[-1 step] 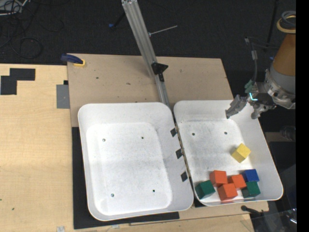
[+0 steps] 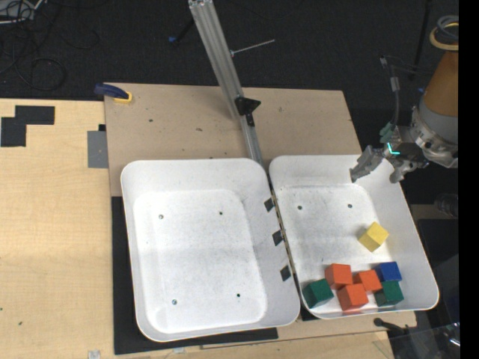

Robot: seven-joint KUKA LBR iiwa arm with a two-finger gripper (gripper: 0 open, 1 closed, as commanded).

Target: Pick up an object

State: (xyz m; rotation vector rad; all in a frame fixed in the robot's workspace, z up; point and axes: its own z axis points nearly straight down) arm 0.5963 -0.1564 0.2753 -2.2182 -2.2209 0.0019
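In the right bin [image 2: 322, 193] lie several small blocks. A yellow block [image 2: 373, 236] sits alone toward the bin's right side. Near the front edge cluster orange blocks [image 2: 350, 283], green blocks [image 2: 318, 292] and a blue block [image 2: 388, 271]. My gripper [image 2: 382, 164] hangs above the bin's back right corner with its two fingers spread open and nothing between them. It is well behind the yellow block and apart from all the blocks.
The left bin [image 2: 198, 245] adjoins the right one, joined by black clips [image 2: 275, 238]. A slanted aluminium rail [image 2: 224, 66] rises behind the bins. A blue and yellow clamp [image 2: 114, 92] rests on the bench's back left corner.
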